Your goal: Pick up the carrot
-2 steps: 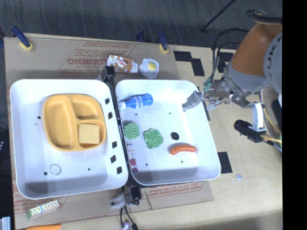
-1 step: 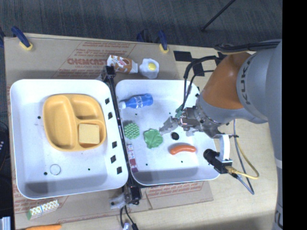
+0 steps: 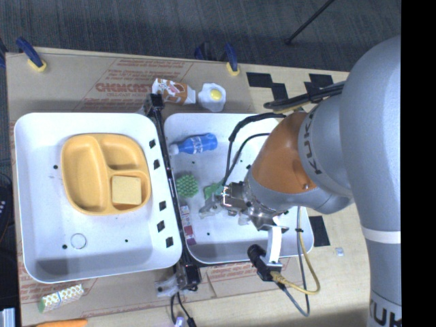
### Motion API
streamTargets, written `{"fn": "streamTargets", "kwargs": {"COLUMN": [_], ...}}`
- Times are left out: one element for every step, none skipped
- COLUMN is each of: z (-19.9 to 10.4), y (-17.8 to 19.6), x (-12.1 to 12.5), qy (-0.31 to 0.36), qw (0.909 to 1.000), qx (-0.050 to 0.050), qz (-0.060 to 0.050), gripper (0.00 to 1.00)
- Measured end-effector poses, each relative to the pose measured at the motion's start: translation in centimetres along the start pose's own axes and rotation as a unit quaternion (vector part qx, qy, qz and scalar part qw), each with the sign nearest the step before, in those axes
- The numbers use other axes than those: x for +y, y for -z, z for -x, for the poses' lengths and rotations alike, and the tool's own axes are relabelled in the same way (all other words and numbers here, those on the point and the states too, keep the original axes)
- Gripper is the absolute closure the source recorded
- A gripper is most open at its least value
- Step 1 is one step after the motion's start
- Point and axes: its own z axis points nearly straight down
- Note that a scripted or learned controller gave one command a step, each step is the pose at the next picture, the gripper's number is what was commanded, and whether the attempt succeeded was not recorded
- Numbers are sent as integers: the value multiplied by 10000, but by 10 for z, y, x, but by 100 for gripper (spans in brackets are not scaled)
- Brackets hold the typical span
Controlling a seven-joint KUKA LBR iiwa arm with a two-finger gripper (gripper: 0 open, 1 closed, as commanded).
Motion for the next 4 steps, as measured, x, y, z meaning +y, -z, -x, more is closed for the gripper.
{"fn": "streamTargets", "kwargs": {"z": [-132,-152,-202,-192], "y": [71,71,71,72], "x": [41,68,99,120], "qy": [318,384,2089,808], "qw": [9995,9993,9779,9967], "qx": [2,-6,-12,-11], "qz": [11,9,21,20], "gripper": [0,0,0,0]}}
